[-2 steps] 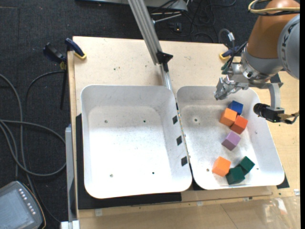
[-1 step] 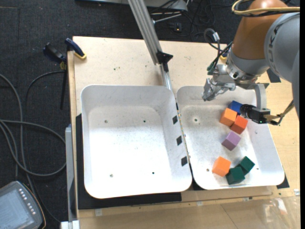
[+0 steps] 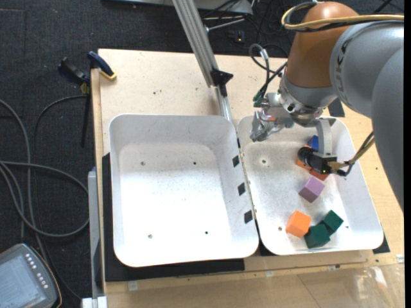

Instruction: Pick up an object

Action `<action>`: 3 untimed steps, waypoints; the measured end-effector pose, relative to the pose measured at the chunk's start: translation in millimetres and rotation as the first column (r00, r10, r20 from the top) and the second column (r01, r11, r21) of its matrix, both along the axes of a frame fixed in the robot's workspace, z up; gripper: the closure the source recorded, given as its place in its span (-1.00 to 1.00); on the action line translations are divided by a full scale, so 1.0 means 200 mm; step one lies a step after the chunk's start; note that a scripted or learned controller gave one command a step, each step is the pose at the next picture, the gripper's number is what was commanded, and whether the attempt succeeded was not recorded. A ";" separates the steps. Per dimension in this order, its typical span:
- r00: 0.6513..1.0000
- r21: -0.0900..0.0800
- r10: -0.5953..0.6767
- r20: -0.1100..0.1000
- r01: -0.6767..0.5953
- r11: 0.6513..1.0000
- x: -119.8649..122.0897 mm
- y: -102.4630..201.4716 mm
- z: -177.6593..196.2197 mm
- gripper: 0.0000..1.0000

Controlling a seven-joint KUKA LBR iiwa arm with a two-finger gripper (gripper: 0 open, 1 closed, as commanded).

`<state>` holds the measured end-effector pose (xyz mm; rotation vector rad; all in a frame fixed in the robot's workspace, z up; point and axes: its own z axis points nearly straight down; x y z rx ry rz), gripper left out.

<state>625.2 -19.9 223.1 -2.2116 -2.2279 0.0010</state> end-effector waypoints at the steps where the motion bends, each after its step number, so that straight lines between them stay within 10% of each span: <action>1: 1.000 0.001 0.001 0.004 -0.001 1.000 -0.02 0.28 0.08 1.00; 3: 1.000 -0.002 -0.004 0.000 0.004 1.000 -0.05 0.52 0.02 1.00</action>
